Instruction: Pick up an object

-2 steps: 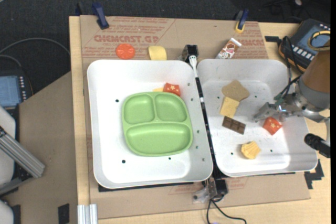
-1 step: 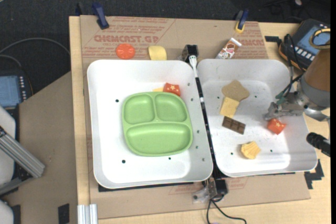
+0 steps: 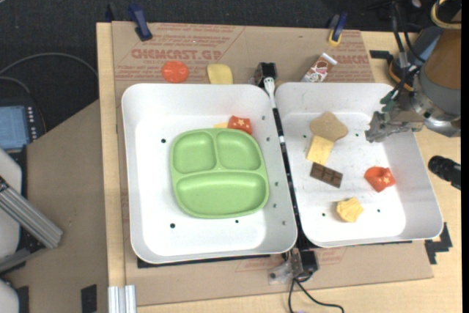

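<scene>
The right bin (image 3: pixel 410 220) holds a tan wedge (image 3: pixel 327 126), a pale yellow block (image 3: pixel 319 150), a brown chocolate bar (image 3: pixel 326 174), a red toy piece (image 3: pixel 379 178) and a yellow lump (image 3: pixel 349 210). My gripper (image 3: pixel 379 128) hangs over the upper right part of this bin, to the right of the tan wedge and above the red piece in the image. Nothing shows between its tips. In the left bin (image 3: pixel 143 179) lies a green divided plate (image 3: pixel 218 174), with a red piece (image 3: pixel 239 124) at its top edge.
Behind the bins on the cardboard lie an orange disc (image 3: pixel 174 71), a yellow piece (image 3: pixel 219 74), a black item (image 3: pixel 265 72) and a small wrapper (image 3: pixel 319 70). Blue clamps (image 3: pixel 139 20) (image 3: pixel 336 27) hold the board's back edge. The arm's body fills the right side.
</scene>
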Action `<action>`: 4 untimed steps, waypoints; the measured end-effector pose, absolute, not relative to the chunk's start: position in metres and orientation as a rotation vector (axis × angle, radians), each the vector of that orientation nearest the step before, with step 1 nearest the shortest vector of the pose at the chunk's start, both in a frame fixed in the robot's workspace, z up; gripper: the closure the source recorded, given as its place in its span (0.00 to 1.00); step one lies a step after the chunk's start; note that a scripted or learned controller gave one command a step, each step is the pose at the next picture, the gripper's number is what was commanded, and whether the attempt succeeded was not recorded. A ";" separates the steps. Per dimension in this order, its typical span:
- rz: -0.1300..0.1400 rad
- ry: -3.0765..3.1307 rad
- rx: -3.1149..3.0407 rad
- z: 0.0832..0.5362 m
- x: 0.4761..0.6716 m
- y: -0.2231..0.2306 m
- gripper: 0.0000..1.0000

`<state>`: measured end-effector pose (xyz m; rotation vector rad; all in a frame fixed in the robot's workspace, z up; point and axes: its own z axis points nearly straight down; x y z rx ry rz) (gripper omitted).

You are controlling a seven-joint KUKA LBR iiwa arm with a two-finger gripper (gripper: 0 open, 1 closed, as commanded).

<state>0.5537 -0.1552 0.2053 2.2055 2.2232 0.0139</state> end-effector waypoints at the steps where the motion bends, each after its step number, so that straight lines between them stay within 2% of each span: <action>1: 0.001 2.222 2.220 0.198 0.550 -0.159 0.00; 2: -0.010 2.223 2.233 0.081 0.545 -0.210 0.00; 3: 0.001 2.218 2.221 0.099 0.549 -0.209 1.00; 4: 0.000 2.218 2.222 0.098 0.549 -0.209 0.00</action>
